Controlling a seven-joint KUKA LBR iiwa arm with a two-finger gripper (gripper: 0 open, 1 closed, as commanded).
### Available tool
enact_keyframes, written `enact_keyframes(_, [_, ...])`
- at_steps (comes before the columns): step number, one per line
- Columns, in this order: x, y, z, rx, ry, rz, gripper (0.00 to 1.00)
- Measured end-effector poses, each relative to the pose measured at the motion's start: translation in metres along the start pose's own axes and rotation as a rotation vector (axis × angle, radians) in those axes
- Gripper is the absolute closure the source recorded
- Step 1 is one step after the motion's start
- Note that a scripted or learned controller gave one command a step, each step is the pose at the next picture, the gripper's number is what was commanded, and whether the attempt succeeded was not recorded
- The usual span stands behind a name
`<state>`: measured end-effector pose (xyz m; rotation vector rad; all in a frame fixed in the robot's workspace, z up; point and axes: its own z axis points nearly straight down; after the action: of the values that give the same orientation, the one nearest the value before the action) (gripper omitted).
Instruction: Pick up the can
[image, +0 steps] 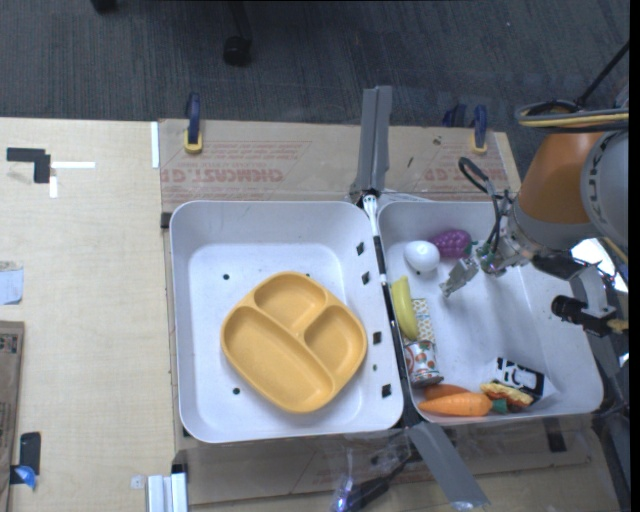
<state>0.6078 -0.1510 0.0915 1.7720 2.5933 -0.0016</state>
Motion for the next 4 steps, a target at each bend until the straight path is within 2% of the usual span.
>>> enact_keyframes(1, [-0.055,0.030,0.002,0.013,0.005,0.168,0.00])
enact_keyframes(2, [0.018,0.004,-0.001,-0.001,0.000,0.122,0.00])
enact_keyframes(3, [0.017,0.004,-0.010,-0.002,-0.001,0.124,1.00])
enact_keyframes(4, [0.017,0.004,-0.010,-0.002,-0.001,0.125,0.00])
